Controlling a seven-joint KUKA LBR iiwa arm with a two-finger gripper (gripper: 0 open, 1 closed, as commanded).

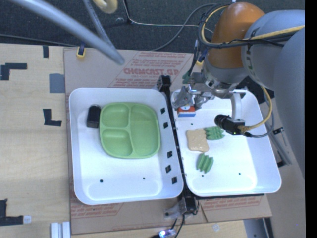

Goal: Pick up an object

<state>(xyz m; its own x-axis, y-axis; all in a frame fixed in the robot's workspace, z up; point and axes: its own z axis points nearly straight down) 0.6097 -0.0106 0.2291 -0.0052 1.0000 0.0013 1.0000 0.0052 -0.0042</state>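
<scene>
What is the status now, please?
Tool low over right white bin, far left corner. Tan bread-shaped piece and two green ridged pieces untouched on the floor. Green divided plate sits in left bin.

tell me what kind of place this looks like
Probably a robotics lab test bench: two shallow white plastic bins side by side on cardboard, a grey arm with an orange band above them, and toy items such as a green divided plate.

Glossy white plastic bins (pixel 84 182) on brown cardboard (pixel 148 68); the green plate (pixel 130 130) looks smooth, matt plastic.
</scene>
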